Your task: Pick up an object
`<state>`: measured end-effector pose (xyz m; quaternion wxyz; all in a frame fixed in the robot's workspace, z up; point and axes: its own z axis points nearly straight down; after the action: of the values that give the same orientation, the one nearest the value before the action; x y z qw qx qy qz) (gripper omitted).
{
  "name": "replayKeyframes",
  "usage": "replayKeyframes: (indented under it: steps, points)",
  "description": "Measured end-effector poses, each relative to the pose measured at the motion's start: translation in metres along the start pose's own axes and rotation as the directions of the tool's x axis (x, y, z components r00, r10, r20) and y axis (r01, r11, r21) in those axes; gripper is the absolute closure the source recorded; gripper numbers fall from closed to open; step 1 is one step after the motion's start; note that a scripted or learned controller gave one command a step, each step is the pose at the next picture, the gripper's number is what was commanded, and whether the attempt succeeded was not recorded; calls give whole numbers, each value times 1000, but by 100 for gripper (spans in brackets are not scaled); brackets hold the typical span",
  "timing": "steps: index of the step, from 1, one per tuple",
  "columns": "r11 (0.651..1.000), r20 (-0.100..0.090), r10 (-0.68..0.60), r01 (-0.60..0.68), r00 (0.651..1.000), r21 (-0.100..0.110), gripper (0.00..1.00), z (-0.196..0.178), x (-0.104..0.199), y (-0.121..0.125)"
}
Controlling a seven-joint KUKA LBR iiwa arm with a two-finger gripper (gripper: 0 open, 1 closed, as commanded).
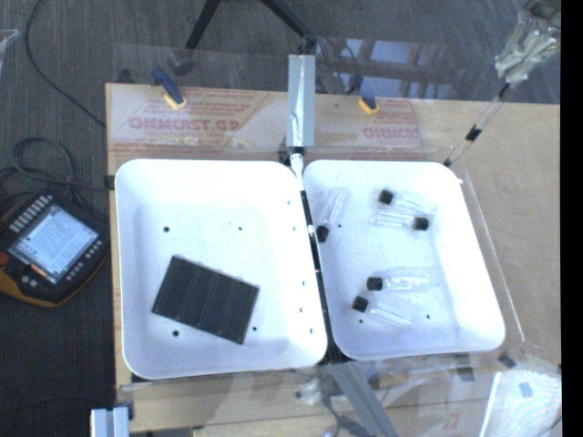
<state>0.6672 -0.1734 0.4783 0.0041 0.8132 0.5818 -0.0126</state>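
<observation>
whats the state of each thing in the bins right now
black panel: lying flat, askew, in the left bin
five clear vials with black caps: all on their sides, apart, in the right bin
vial by the divider: lying against the left wall

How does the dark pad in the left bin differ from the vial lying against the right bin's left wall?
The pad is black, flat, rectangular and ribbed; the vial is a clear tube with a small black cap. The pad is far larger than the vial. The pad lies skewed in the left bin, clear of the walls; the vial lies along the right bin's wall. Both lie flat on white floors.
</observation>
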Motion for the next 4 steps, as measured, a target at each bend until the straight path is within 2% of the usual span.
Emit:
replayKeyframes:
  steps: [1,2,3,4]
  points:
    - [1000,0,0,0,1000,0,0,0,0,0]
    - [1000,4,-1,1,1000,2,100,-9,1,0]
    - [985,-21,-173,173,985,-11,100,45,-16,7]
    - [949,-21,-314,314,949,-15,100,111,-76,-137]
